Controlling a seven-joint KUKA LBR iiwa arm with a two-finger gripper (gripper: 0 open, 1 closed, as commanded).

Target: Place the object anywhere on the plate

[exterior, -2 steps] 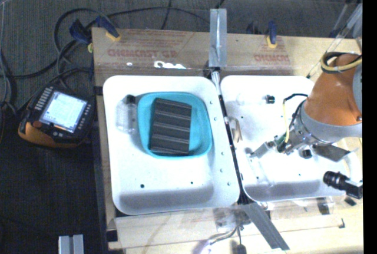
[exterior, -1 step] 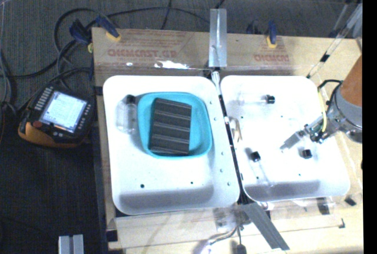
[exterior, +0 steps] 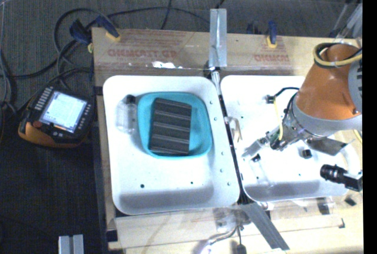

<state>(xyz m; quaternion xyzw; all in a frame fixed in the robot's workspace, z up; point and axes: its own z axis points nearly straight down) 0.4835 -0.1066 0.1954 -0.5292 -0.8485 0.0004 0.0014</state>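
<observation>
Two white bins side by side, and the action splits between them: the arm reaches in from the right and its gripper (exterior: 259, 149) hangs low over the right bin (exterior: 283, 182), close to the divider between the two. Is it open or closed? Cannot tell from up here; the tool end is a small dark tangle against the white floor, and nothing can be made out in its grasp. Over in the left bin (exterior: 126, 191) sits the blue plate (exterior: 202, 129), and squarely on top of it lies a dark ribbed block (exterior: 171, 126), long axis running away from the camera, ribs crossing it side to side. Just off the plate's left edge lies a clear bottle (exterior: 125, 112) with a dark cap, touching or nearly touching the rim (too faint to call). If the block is the task's object, I'd judge the job done, since it rests wholly on the plate. If it's the bottle, everything hinges on one fact: it lies across the divider and beyond the plate's far side from the gripper, so the arm must travel left over the plate itself to reach it.
</observation>
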